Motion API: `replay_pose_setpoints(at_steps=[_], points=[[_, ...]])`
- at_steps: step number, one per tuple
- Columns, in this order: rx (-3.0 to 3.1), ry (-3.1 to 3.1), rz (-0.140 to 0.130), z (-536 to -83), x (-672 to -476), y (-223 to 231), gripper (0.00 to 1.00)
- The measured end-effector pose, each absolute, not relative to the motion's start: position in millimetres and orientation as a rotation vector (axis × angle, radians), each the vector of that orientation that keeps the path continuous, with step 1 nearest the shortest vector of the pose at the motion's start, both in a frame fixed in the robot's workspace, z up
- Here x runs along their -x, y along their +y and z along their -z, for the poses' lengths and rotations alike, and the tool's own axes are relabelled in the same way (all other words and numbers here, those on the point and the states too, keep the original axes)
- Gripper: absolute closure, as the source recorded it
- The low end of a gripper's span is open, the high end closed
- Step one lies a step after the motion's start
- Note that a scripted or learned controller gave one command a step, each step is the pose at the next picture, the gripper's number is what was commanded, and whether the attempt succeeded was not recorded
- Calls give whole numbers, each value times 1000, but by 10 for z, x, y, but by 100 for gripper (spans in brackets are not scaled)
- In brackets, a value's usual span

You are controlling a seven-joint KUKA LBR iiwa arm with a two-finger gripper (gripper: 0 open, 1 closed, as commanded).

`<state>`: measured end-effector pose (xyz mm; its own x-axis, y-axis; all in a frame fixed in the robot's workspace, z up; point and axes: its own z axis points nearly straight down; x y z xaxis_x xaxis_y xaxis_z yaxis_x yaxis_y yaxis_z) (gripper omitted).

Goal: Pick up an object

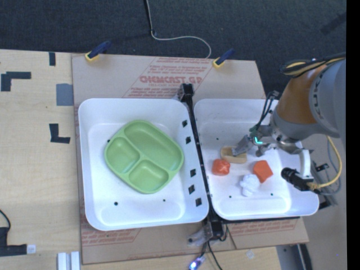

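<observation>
The right bin (225,117) holds a tan flat piece (233,154), a red-orange lump (220,166), an orange block (262,171) and a small white crumpled object (248,184). My gripper (250,144) hangs low over the right bin, its fingertips just right of the tan piece and above the orange block. I see nothing clearly between its fingers. The grey and orange arm (306,103) reaches in from the right.
A green divided plate (144,156) lies in the left bin (93,151). A black divider with clips (194,151) runs between the bins. A cable (169,35) trails across the dark floor behind the bench.
</observation>
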<state>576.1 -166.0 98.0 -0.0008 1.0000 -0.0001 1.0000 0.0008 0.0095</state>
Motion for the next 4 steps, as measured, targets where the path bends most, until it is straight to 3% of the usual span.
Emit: replay_pose_setpoints(at_steps=[1,2,3,4], points=[[-2212,2229,-1,-837,-6319,-1150,0],[-2218,2225,3,-844,-6210,-972,0],[-2218,2225,3,-944,-6213,-977,100],[-2213,2230,-9,-1899,-5719,-272,100]])
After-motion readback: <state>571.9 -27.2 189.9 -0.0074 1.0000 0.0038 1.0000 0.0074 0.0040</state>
